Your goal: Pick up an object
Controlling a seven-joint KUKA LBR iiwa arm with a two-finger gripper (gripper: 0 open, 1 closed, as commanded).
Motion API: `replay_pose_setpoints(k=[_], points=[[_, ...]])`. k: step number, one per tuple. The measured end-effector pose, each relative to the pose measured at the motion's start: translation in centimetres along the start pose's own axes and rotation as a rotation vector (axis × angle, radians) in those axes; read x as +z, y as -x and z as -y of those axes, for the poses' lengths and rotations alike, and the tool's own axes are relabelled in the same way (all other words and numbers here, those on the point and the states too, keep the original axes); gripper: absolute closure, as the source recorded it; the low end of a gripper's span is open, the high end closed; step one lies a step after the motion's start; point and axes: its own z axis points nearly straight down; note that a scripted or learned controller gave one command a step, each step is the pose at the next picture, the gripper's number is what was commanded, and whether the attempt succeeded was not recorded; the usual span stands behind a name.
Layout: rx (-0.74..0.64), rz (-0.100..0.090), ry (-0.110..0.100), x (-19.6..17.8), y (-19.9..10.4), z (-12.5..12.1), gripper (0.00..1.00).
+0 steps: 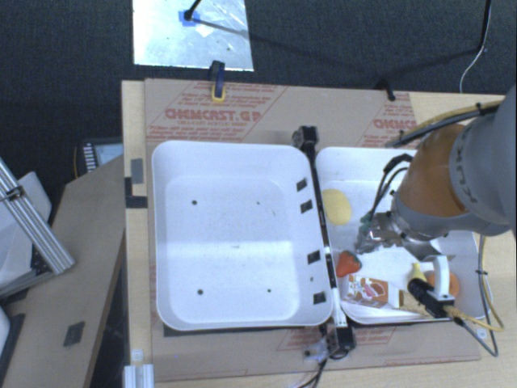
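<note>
Gripper [367,237] in right bin [355,162], jaw state unclear; red object [348,263] just below, yellow obj [336,206] above-left.

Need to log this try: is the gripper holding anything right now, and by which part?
Cannot be told. The gripper hangs above the right bin, near the red object and yellow object; nothing visibly sits between its fingers.

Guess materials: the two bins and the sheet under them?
Bins: likely moulded plastic, smooth white, semi-matte; rounded corners and soft sheen suggest it. Sheet: looks like tan cardboard or fibreboard, matte, with faded red print.
</note>
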Motion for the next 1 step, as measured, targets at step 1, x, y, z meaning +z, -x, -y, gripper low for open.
replay_pose_setpoints(k=[1], points=[[0.001,0.000,0.001,-1.18,0.06,0.07,1.00]])
